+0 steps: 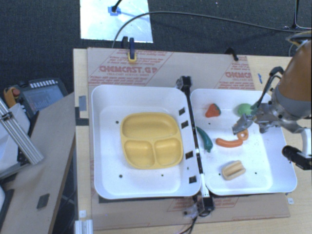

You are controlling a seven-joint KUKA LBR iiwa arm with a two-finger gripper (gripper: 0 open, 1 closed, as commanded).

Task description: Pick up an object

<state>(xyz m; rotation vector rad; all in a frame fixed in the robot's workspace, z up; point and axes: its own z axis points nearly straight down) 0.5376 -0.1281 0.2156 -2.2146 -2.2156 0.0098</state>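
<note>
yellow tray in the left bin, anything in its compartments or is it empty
Empty. The yellow tray sits right side up in the left bin, and all three compartments show bare yellow floor.

Bright, even overhead light, faint shadows, slightly soft focus

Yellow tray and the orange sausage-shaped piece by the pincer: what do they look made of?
Yellow tray: looks like moulded plastic, smooth with a soft sheen, with rounded compartments formed in one piece. Orange sausage-shaped piece: probably plastic or rubber toy food, uniform colour with a slight gloss; whether it is hard or soft cannot be told from the view.
</note>
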